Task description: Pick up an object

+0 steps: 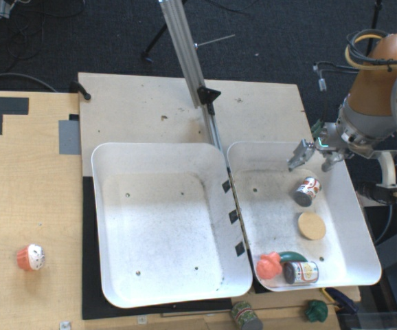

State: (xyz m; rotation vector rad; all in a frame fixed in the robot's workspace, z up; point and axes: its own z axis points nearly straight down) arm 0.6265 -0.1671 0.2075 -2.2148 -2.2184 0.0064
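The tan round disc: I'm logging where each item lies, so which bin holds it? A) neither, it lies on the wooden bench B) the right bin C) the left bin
B: the tan round disc lies on the floor of the right bin, just below a small can.

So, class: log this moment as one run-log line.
gripper: open, above right bin | holding: nothing | nearest: small can | pick: not yet done
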